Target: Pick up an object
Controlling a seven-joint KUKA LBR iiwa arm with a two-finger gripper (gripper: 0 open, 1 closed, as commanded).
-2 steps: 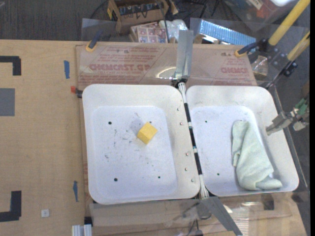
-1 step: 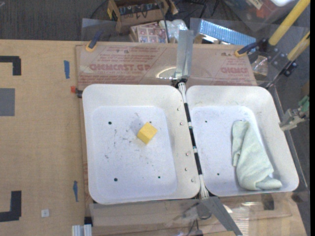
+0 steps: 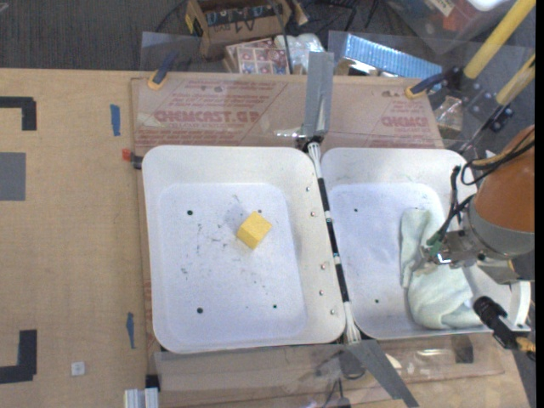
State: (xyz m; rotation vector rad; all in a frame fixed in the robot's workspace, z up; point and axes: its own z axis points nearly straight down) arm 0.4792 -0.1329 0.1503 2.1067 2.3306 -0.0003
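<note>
A small yellow block [image 3: 253, 229] lies near the middle of the left bin [image 3: 170, 313]. A crumpled pale green-white cloth [image 3: 429, 291] is bunched against the right side of the right bin [image 3: 365, 228]. My gripper [image 3: 439, 252] hangs low over the upper part of the cloth, below the orange band of the arm [image 3: 510, 195]. It is close to the cloth or touching it; the arm's body hides the contact.
A metal divider [image 3: 327, 228] runs between the two bins. Cardboard sheets [image 3: 221, 113] lie behind them, and clutter and yellow poles stand at the back right. Bare wooden bench [image 3: 59, 228] stretches to the left.
</note>
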